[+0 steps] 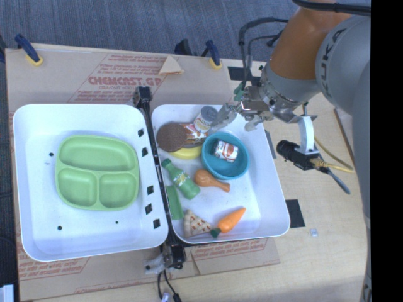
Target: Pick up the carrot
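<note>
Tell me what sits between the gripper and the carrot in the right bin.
In the camera view, the blue bowl holding a small can lies between the gripper and the carrot, with an orange drumstick-shaped toy just below the bowl.

Gripper (238, 111) above far right corner of right bin (272, 187), fingers apart, nothing between them. Carrot (230, 220) lies at near side of right bin, beside pizza slice (196, 224). Blue bowl (225, 155) holds small can (226, 150). Orange drumstick (210, 180) just below bowl. Green bottle (181, 180) left of drumstick. Brown round thing (170, 136) near bin's far left. Left bin (25, 187) holds green divided tray (98, 172).
</note>
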Robot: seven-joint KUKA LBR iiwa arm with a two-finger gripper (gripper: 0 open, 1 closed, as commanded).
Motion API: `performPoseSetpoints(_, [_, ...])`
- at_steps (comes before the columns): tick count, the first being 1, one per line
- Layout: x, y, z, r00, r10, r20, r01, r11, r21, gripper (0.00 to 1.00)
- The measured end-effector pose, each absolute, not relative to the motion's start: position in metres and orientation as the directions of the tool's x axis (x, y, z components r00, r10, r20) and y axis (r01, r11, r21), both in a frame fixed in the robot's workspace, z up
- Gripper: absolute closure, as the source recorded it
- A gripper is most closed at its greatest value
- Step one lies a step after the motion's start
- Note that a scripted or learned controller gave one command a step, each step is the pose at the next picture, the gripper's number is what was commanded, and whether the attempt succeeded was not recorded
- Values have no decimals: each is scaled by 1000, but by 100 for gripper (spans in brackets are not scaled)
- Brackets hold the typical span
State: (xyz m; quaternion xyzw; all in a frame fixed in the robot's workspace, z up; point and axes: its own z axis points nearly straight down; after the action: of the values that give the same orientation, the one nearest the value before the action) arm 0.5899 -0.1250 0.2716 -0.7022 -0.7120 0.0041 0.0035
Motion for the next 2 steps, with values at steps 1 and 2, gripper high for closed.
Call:
performPoseSetpoints(1, [498,-119,132,-81,997,5,996,81,-24,0])
performPoseSetpoints(2, [560,-115,90,121,993,-2,993,-121,-10,0])
